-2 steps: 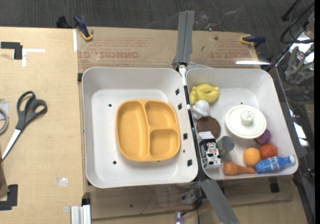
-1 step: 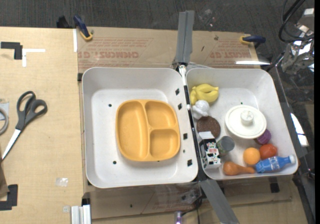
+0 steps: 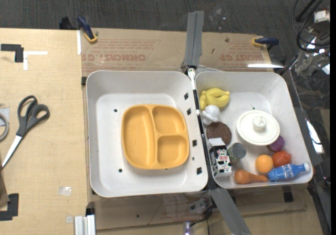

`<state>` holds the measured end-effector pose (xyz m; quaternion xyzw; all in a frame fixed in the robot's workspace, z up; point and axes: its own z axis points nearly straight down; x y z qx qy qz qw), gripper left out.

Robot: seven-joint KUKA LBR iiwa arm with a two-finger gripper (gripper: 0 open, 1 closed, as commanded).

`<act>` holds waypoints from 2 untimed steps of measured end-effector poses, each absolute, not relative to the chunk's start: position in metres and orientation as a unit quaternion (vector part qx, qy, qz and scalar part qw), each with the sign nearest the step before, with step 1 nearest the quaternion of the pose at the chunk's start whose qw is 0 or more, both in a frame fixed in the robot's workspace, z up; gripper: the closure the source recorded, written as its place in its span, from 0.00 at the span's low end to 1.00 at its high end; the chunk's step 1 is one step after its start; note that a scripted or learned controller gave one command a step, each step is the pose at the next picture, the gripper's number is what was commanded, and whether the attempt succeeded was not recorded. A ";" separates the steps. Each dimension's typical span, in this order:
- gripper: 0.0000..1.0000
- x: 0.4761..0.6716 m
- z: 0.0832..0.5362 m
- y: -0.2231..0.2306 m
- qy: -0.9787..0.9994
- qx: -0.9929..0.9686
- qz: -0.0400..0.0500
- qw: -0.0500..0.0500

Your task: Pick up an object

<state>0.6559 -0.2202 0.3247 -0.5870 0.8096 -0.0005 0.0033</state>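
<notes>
Camera view: along the front wall of the right bin (image 3: 294, 108) lie an orange gourd-shaped toy (image 3: 249, 177) and a blue bottle (image 3: 287, 172) on its side, its white cap toward the right wall. Just behind them sit an orange ball (image 3: 264, 163) and a red piece (image 3: 282, 158), with a purple piece (image 3: 277, 143) partly hidden under a round white lid (image 3: 258, 127). A small printed box (image 3: 221, 159) stands against the bin's left wall, touching a grey disc (image 3: 237, 151). Behind the box are a brown disc (image 3: 219, 132), a small white lump (image 3: 211, 114) and a yellow toy (image 3: 215, 97) near the back-left corner.

All 11 of these things that could be picked lie in the right bin. The left bin (image 3: 105, 124) holds 1 orange plate (image 3: 155, 136) with 3 compartments, lying flat near its middle.

On the desk (image 3: 42, 71), well left of both bins, lie black-handled scissors (image 3: 26, 118). Cardboard (image 3: 131, 53) lies behind the bins, with 2 blue clamps (image 3: 86, 29) at its back corners.

How the jaws stand cannot be told.
</notes>
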 end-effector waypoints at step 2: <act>1.00 0.660 0.123 -0.196 0.586 -0.810 0.001 0.002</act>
